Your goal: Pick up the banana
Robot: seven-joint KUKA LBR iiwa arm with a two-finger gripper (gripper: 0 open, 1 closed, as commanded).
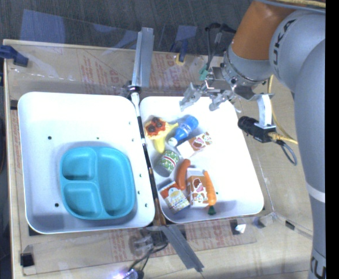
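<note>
yellow banana (162, 139), one, among eight items; one pincer (204, 99) open above.

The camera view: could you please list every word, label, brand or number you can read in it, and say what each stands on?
"KUKA", partly cut off, on the grey arm.
Red printing on the bench surface: too faint to read.
Labels on the small cartons and the can in the right bin: too small and blurred to read.

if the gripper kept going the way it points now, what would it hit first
Probably bare floor of the right bin at its far end. The gripper hangs over that edge, short of the blue bottle and banana. Depth is hard to judge.
</note>
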